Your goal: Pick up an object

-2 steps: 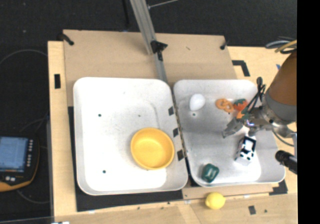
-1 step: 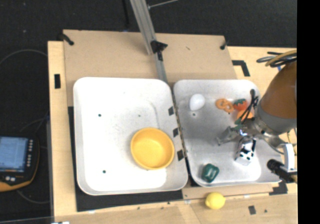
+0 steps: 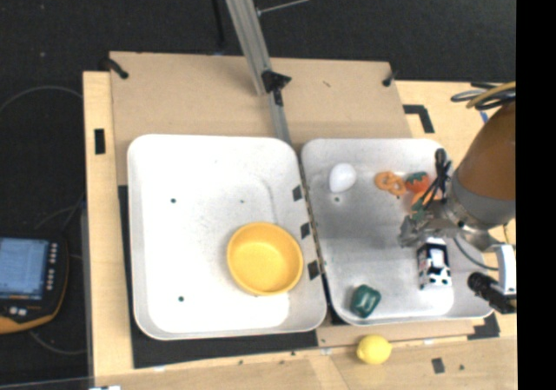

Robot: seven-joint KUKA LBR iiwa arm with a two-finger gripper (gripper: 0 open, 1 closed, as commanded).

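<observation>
A yellow ball (image 3: 373, 349) lies on the surface (image 3: 217, 102); left bin (image 3: 174, 171) holds a yellow bowl (image 3: 264, 258); the pincer (image 3: 417, 228) hangs over the right bin (image 3: 373, 241), its state unreadable.

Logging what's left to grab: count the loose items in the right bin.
3: a white ball at the far left, an orange toy beside the arm, a green block at the near edge. The arm may hide more.

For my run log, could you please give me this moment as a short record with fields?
left bin: holds a yellow bowl, upright, near its right wall
right bin: white ball, orange toy, green object, black-and-white object
outside the bins: yellow ball on the bench, in front of the right bin
gripper: over the right bin, near its right side
grasp: nothing seen held
</observation>
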